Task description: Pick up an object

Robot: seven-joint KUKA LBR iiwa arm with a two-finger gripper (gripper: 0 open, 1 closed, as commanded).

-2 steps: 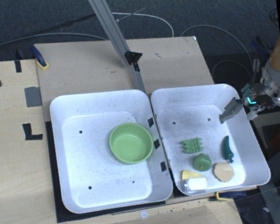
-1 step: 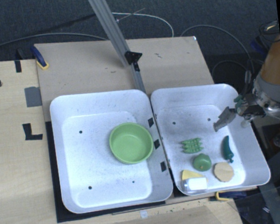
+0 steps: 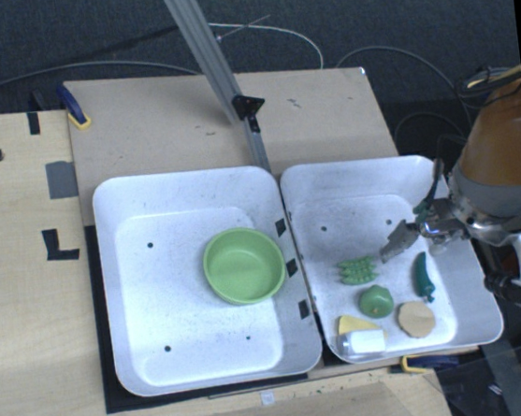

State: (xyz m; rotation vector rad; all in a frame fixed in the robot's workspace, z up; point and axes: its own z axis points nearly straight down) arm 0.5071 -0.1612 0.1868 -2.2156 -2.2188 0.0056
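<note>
Ideally the gripper [image 3: 399, 242], fingers close together and holding nothing, drops straight toward the green brush [image 3: 355, 271] at seven o'clock of it in the right bin [image 3: 351, 177], opening before contact.

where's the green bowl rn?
In the camera view, the green bowl sits in the left bin, toward its right side, near the divider with the right bin.

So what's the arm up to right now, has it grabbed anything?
Gripper over the right white bin, nothing seen in it. Spiky green toy just below-left of it. Green bowl alone in the left white bin.
</note>
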